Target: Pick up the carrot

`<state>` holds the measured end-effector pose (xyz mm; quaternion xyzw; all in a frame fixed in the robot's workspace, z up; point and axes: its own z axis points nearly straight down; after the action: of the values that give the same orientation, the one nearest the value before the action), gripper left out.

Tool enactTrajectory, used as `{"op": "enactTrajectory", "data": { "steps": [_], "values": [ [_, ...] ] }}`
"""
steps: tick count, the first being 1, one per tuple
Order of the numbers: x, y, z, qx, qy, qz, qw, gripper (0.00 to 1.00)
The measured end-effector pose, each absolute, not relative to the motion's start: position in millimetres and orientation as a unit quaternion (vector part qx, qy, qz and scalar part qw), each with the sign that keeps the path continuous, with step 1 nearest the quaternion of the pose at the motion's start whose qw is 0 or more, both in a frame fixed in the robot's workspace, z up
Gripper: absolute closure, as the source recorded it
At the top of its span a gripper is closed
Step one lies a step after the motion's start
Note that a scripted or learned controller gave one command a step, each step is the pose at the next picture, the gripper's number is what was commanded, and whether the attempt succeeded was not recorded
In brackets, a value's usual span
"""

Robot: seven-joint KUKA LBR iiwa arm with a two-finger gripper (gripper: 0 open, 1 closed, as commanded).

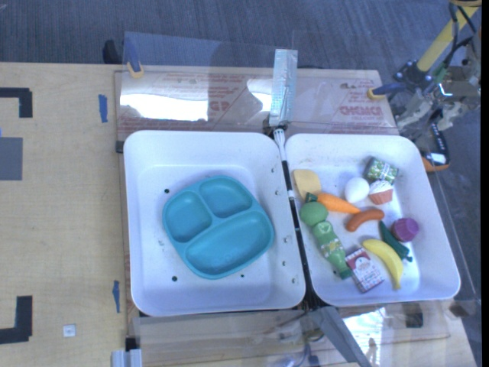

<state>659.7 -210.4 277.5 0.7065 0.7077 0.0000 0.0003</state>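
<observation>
Carrot (pixel 338 202) squeezed between egg (pixel 356 189), sausage (pixel 364 219); hand (pixel 428 98) far off, grip unclear; could grab neighbour instead.

Only readable-ish thing is red print on the clear plastic sheet (pixel 336 102) behind the bins, maybe "CHEMICA" something, too blurry. The little red carton (pixel 365 269) has a label I can't read.
</observation>
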Motion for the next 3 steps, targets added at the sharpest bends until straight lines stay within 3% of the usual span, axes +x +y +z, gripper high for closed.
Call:
{"op": "enactTrajectory", "data": {
  "steps": [1,2,3],
  "values": [
    [661.7,-182,258,0.753,0.659,-0.0006,-0.001,0.0],
    [606.6,-123,181,0.746,0.666,-0.0016,-0.003,0.0],
    [590.4,-92,88,0.771,0.637,0.0019,0.002,0.0]
  ]
}}
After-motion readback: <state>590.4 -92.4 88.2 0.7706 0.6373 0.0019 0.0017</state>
